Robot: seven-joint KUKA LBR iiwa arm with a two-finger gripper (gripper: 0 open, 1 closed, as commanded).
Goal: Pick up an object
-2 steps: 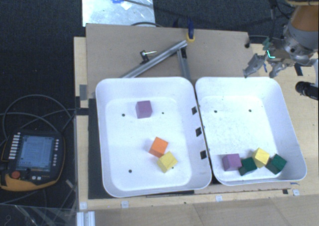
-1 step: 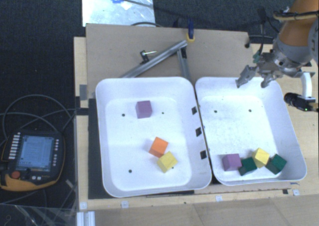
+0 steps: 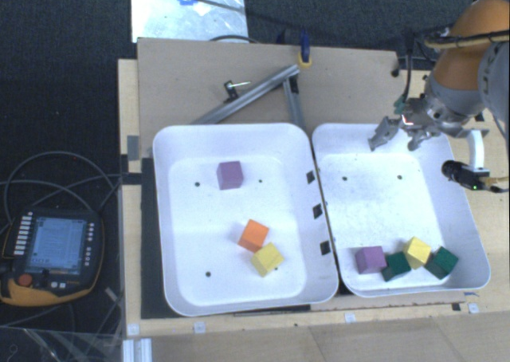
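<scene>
My gripper hangs above the far edge of the right bin, its two fingers spread open with nothing between them. In the left bin lie a purple cube, an orange cube and a yellow cube, the last two touching. Along the right bin's near wall sit a purple cube, a dark green cube, a yellow cube and another green cube, far from the gripper.
A metal bar lies on the brown board behind the bins. A teach pendant with cables rests to the left of the bench. Black clips sit on the seam between the bins.
</scene>
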